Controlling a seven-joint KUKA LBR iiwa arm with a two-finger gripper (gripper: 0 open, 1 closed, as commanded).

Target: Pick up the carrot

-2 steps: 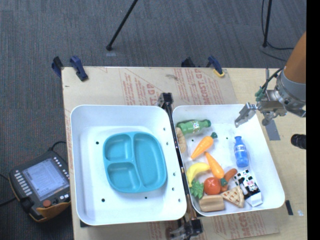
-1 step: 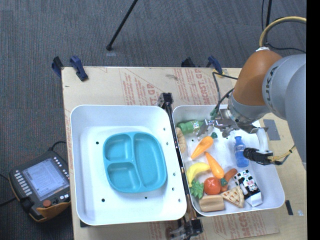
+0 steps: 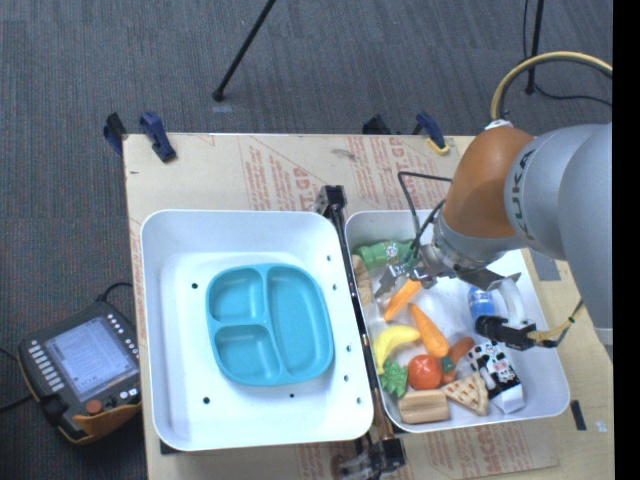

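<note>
In the right bin (image 3: 545,388), a small orange carrot (image 3: 401,300) hangs tilted, its upper end between the fingers of my gripper (image 3: 412,274). The gripper is shut on that end, and the carrot's tip points down-left toward the bin's left wall. A second, larger orange carrot-shaped piece (image 3: 430,331) lies just below it on the bin floor. The grey arm with its orange band (image 3: 485,193) comes in from the right, above the bin.
The right bin also holds a banana (image 3: 391,342), a tomato (image 3: 424,370), green vegetables (image 3: 378,254), a bread piece (image 3: 424,406), a cow-patterned carton (image 3: 496,370) and a blue item (image 3: 483,301). The left bin (image 3: 170,268) holds a blue divided plate (image 3: 268,324).
</note>
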